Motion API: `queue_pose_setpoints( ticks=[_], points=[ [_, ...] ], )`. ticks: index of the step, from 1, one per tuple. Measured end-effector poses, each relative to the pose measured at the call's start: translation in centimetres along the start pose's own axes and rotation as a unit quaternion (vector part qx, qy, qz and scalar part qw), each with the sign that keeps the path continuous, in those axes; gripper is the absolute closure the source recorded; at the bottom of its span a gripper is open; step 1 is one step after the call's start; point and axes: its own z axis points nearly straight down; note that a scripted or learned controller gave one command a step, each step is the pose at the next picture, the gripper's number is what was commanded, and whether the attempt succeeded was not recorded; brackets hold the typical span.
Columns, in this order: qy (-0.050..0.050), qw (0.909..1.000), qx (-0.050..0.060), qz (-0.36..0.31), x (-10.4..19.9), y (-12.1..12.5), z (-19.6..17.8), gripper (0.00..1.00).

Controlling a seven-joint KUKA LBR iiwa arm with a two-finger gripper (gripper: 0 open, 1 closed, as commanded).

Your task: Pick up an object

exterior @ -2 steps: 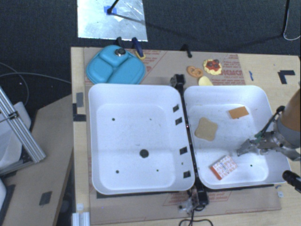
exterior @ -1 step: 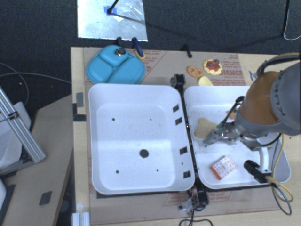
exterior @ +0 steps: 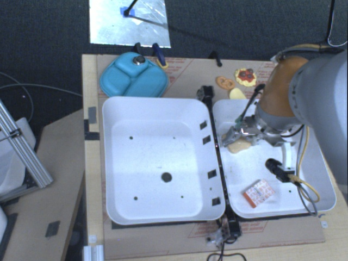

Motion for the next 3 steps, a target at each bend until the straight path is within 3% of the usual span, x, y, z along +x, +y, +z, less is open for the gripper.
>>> queue_pose_setpoints(
  ticks=[1,2,3],
  points=[
    [0.0,1.0,-0.002,0.002,-0.2,-0.1,-1.2,1.0],
    [0.002,1.0,-0.002,-0.002,6.3,4.3,-10.4,1.0],
    [0.002,1.0,0.003,-0.001,12.0,6.9,-9.7,1.0]
  ],
)
